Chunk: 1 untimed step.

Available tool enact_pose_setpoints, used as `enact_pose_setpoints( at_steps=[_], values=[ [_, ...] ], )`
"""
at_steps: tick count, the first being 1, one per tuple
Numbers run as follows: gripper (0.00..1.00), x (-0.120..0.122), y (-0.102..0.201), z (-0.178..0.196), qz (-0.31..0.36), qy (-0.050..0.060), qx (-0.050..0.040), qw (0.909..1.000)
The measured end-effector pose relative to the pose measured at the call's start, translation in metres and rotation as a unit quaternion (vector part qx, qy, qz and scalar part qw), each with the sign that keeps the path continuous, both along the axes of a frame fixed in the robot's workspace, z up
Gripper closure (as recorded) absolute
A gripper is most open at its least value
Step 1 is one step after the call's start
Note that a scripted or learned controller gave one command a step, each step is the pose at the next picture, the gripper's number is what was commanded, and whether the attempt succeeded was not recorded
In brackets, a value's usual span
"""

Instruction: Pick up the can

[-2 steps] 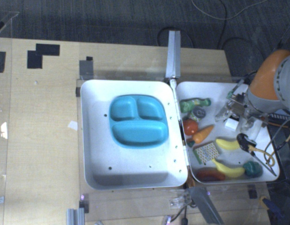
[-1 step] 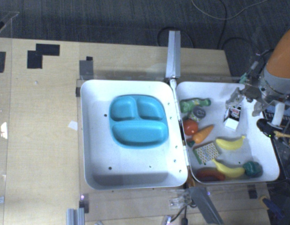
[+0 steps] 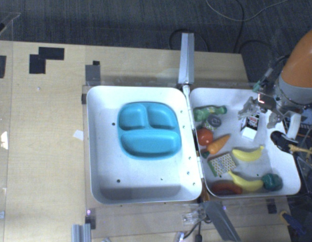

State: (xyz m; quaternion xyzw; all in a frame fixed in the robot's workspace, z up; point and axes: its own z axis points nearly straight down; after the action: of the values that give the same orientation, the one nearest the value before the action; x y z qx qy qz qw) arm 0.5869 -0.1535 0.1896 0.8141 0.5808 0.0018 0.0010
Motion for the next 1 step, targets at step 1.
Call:
enact_pose_setpoints(
  at_steps=[1],
  values=[
    [0.00, -0.0141, -0.0403, -0.0942, 0.033, -0.001, -0.0007, 0.9994]
  ],
)
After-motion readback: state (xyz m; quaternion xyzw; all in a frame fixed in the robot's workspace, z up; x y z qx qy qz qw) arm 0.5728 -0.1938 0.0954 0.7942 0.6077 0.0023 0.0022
